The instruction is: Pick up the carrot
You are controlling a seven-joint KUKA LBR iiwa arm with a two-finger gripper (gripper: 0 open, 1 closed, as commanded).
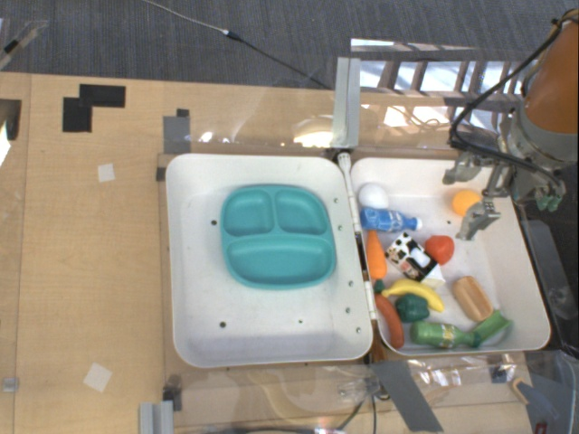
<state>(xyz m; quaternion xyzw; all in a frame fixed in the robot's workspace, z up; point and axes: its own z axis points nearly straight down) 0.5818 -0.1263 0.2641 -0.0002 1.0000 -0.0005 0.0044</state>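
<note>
Right bin (534, 283), carrot (375, 254) beside bottle (388, 220)

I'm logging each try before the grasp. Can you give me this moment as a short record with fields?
target: carrot, lying along the right bin's left wall
neighbours: blue bottle above it, banana below it
gripper: gripper over the right bin's upper right, near an orange ball, apart from the carrot
left bin: left bin holds a teal divided plate
grasp: not yet made
</note>
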